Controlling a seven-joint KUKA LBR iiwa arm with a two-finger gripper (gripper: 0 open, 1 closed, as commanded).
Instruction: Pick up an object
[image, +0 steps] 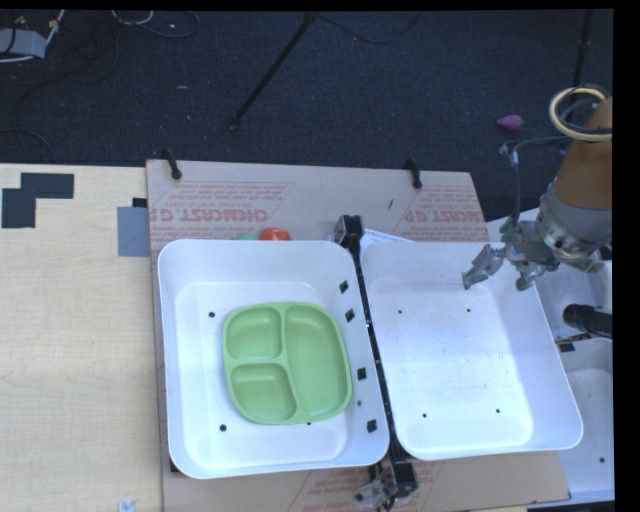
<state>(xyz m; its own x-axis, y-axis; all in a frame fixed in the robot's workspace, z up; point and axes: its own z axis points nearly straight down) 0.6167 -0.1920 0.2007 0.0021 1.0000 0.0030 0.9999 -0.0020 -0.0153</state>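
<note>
A light green divided plate (287, 362) with three compartments lies flat in the left white bin (190, 300). My gripper (503, 272) hangs over the upper right part of the right white bin (540, 420), far from the plate. Its two fingers are spread apart, with nothing between them. The grey arm with its orange band (588, 172) comes in from the right edge.
A small orange and green object (268, 236) sits just behind the left bin's far wall on the cardboard (300, 200). A black clip strip (362, 340) joins the two bins. Light wooden bench top (70, 350) lies to the left.
</note>
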